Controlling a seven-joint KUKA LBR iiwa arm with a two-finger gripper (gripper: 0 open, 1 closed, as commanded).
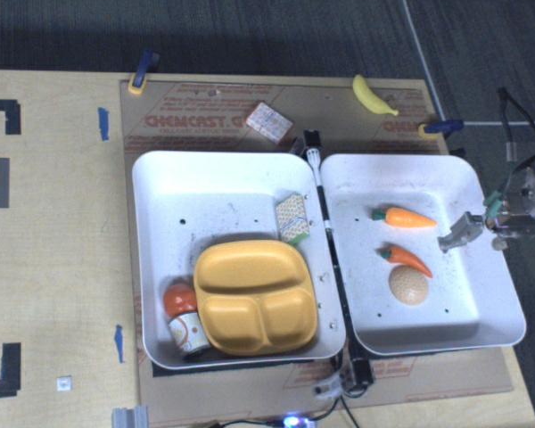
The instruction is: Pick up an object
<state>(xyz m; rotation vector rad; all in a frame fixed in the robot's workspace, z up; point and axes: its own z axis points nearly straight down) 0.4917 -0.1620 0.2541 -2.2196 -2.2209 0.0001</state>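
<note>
My gripper [456, 234] reaches in over the right wall of the right-hand shallow white plastic bin [481, 328], low above the floor; I cannot tell from this slanted view how it is set, and nothing shows in it. Just beside it, towards the bin's middle, lie my likeliest targets: an orange toy carrot with a green top [408, 218], a second, redder toy carrot [407, 259] and a round tan ball [409, 285] touching that carrot. They lie loose and apart from the walls, which I judge leaves room to close on one. The neighbouring bin holds a yellow compartment tray [254, 294].
</note>
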